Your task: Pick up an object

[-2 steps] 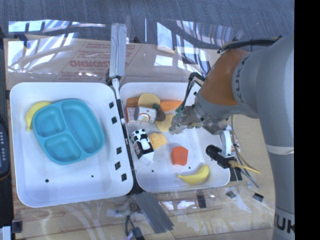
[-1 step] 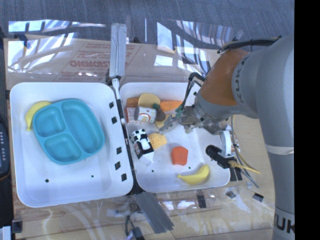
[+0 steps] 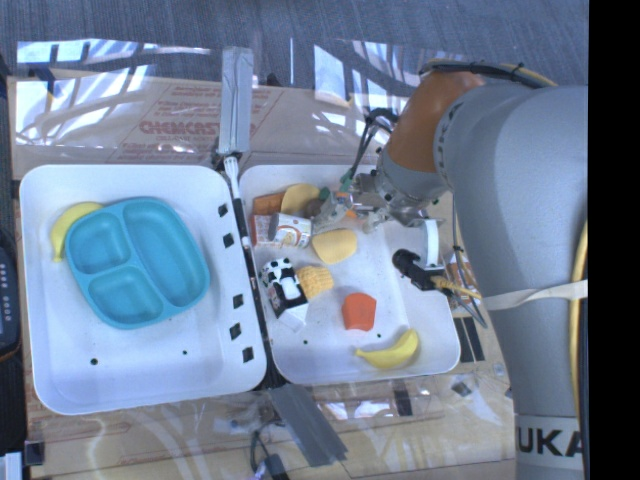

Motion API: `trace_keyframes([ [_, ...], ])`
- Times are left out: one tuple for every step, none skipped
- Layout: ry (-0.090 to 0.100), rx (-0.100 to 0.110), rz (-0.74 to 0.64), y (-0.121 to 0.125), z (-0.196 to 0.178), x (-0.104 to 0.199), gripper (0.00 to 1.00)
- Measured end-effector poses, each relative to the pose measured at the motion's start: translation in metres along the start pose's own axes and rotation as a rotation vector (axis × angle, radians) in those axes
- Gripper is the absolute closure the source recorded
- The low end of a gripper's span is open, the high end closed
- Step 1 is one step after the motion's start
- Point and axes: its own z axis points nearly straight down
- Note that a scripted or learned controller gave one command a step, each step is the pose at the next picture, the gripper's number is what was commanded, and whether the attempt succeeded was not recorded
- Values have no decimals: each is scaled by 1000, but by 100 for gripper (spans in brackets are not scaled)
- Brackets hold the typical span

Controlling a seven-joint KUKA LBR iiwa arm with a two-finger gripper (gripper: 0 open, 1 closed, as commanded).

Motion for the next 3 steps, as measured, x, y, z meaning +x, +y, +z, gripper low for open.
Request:
trace_keyframes([
  [2,9,-50,-23,5,8,0],
  [-2,15,-121,14,6,56,0],
  [0,16,-128,15,-4,58,100],
])
